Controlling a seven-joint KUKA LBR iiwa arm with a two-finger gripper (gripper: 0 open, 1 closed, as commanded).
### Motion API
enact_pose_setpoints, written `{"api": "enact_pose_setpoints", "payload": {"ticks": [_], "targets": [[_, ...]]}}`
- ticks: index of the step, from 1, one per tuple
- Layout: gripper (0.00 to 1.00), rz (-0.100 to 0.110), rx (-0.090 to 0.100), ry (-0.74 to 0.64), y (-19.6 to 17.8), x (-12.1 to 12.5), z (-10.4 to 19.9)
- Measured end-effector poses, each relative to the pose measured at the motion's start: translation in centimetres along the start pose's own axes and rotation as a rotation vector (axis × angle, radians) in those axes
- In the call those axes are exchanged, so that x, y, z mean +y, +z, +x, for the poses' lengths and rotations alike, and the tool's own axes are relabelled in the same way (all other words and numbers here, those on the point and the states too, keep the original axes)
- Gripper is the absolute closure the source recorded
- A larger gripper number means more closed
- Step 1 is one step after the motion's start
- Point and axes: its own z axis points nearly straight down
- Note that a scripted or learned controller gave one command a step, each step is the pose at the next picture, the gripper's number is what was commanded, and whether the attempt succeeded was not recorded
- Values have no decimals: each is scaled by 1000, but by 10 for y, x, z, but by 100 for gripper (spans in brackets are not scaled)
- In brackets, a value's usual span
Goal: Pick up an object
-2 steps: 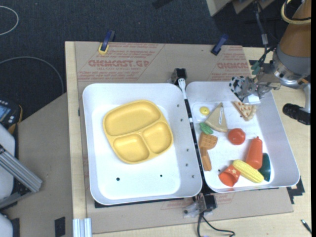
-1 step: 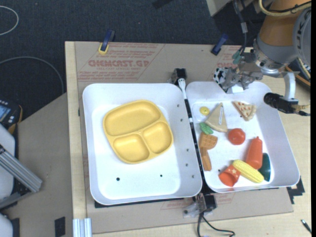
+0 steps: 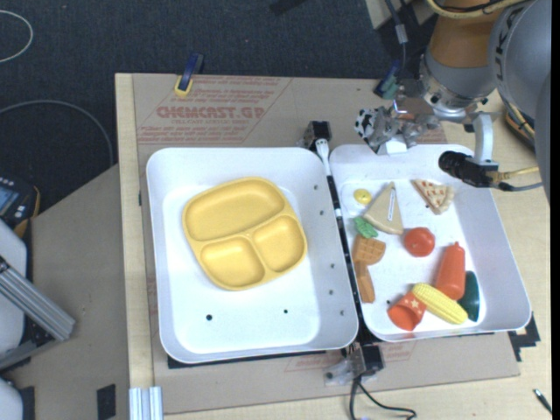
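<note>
The toy food lies crowded in the right white plastic bin point(image 3: 512, 261): a tan sandwich wedge point(image 3: 386, 210), a small pizza slice point(image 3: 433, 194), a round red tomato point(image 3: 419, 241), an orange-red carrot-like piece point(image 3: 451, 269), a yellow corn cob point(image 3: 440, 304) and a brown waffle piece point(image 3: 368, 252). The likely risk is a miss: the pieces touch or overlap near the bin's lower end, so a descent there could nudge 2 at once or slip off smooth rounded plastic. The gripper point(image 3: 391, 128) hovers over the bin's far rim holding nothing visible; whether it is open I cannot tell. The left bin point(image 3: 166, 234) holds a yellow 3-compartment plate point(image 3: 245, 232).
</note>
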Motion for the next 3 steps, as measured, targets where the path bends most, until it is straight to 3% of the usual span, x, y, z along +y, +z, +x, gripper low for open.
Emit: {"api": "enact_pose_setpoints", "payload": {"ticks": [1,3], "targets": [[100,1,-1,2,7,6,24],[100,1,-1,3,-6,3,28]]}}
